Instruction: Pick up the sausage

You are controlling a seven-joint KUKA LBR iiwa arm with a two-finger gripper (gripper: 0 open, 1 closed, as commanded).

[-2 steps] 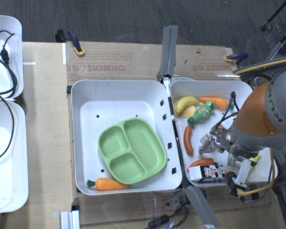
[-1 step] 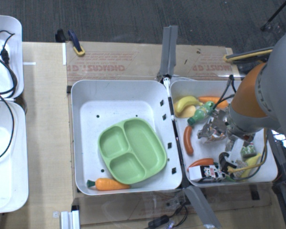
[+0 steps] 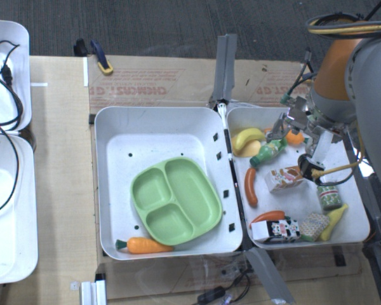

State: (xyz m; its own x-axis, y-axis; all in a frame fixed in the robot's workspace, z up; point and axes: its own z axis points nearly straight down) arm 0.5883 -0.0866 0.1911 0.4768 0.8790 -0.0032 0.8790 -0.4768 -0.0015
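The sausage [image 3: 251, 187] is found lying lengthwise at the left edge of the right bin [image 3: 355, 230], beside the dividing wall. A descent straight over its middle, fingers set across its width, is judged best. Farther back, the gripper [image 3: 291, 124] is held above the green bottle [image 3: 267, 152]; its opening cannot be told

A light wooden bench [image 3: 57, 189] fills the picture. Two white bins sit on it side by side: the left bin [image 3: 108, 170] in the middle, the right bin [image 3: 355, 227] at the right.
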